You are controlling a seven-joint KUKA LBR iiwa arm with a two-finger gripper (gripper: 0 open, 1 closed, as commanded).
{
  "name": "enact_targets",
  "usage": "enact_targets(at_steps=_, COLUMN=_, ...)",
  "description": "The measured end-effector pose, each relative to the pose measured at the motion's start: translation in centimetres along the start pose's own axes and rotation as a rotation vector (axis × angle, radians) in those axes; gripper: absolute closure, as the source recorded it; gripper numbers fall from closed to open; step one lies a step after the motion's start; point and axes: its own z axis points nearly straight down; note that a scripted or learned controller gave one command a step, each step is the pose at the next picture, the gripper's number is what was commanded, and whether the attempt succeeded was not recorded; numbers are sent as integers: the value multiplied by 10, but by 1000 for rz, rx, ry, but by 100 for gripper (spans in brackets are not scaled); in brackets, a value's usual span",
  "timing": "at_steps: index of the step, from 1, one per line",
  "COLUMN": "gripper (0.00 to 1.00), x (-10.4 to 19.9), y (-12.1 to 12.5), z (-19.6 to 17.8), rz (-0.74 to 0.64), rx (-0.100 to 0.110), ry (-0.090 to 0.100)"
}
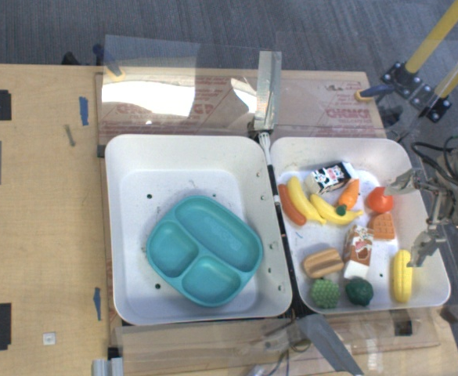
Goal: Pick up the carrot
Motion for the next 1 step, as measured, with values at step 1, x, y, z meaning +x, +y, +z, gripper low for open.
enact_targets(at_steps=1, gripper=0, x=-14, y=23, z=108, rz=-21, rx=1, ry=-3)
